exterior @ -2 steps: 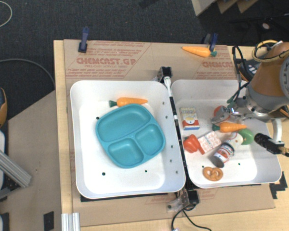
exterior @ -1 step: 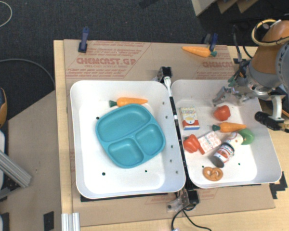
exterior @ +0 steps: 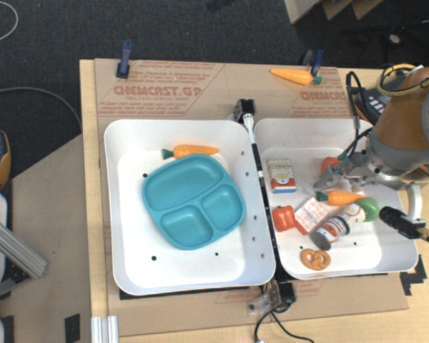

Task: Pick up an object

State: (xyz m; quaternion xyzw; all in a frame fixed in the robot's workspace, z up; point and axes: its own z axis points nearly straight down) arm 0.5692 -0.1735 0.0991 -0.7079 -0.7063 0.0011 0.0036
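Observation:
My gripper point(exterior: 341, 179) hangs low over the right bin point(exterior: 393, 263), near its middle. Directly under it lies a small orange carrot point(exterior: 343, 197) with a green end point(exterior: 369, 209); whether it sits between the fingers I cannot tell. A red piece point(exterior: 329, 166) shows just left of the gripper. Nearby lie a small white carton point(exterior: 281, 174), a red block point(exterior: 283, 219), a red-and-white packet point(exterior: 312, 213), a small can point(exterior: 332, 229) and a pretzel point(exterior: 316, 259).
The left bin point(exterior: 129, 263) holds a teal divided plate point(exterior: 193, 201) and a second carrot point(exterior: 193, 150) at its far side. A third carrot point(exterior: 292, 76) lies on the cardboard behind the bins. Blue clamps point(exterior: 124, 59) grip the far edge.

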